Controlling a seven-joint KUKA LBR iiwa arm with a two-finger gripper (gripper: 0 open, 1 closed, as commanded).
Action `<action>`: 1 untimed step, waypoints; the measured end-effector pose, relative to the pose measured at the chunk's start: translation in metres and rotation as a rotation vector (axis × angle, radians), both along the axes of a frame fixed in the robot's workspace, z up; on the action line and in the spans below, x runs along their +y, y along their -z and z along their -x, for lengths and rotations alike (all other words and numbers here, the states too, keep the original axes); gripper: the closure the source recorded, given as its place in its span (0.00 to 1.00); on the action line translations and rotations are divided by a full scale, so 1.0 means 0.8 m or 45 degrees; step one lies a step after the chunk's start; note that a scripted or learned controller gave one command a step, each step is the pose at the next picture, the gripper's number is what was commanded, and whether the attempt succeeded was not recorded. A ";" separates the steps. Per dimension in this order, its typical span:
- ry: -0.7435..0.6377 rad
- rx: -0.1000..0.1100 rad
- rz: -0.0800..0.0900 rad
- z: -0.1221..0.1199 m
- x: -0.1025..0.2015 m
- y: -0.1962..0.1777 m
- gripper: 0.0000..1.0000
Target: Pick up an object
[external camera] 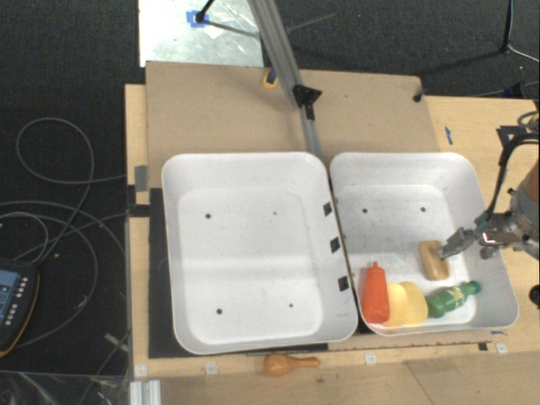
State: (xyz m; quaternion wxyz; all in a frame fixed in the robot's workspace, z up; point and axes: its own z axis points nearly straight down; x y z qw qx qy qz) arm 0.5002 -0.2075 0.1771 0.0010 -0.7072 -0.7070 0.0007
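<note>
Dark carpet round worktop. Tool low in rt bin, jaw gap unreadable, nothing seen held. Tan block just beside tip: likely target. Red bottle farther left.

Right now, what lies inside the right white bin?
The right white bin holds a red bottle, a yellow object, a green bottle and a tan block, partly covered by the gripper.
</note>
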 end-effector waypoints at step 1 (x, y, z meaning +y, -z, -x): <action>0.001 0.001 -0.001 0.010 -0.009 0.067 0.00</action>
